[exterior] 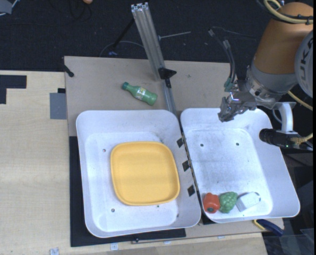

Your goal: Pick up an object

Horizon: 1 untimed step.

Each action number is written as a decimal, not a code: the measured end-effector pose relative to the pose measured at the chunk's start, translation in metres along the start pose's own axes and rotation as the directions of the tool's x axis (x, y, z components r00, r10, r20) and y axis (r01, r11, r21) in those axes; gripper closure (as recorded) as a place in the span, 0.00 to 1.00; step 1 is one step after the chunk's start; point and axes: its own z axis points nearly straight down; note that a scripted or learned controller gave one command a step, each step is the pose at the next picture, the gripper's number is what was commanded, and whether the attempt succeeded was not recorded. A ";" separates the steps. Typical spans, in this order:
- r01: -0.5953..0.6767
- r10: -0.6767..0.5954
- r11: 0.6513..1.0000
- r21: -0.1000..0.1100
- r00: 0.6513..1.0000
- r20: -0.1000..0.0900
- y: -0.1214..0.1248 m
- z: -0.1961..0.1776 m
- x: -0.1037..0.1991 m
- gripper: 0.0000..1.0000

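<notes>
My gripper (229, 111) hangs over the far rim of the right bin (237, 153), below the orange wrist band. Nothing shows between its fingers. In the near corner of that bin lie three small things side by side: a red piece (211, 202), a green knobbly piece (228, 201) and a white block (248, 200). They are well below the gripper in the view, across the bin's bare floor. A yellow square plate (144, 172) lies flat in the left bin (94, 137).
A small green bottle (139, 93) lies on its side on the board behind the left bin. A slanted aluminium bar (152, 41) rises behind the bins' divide. A black cylinder (277, 137) juts in at the right bin's right rim.
</notes>
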 end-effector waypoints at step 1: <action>0.000 0.000 1.000 0.000 1.000 0.000 0.004 0.012 0.040 1.00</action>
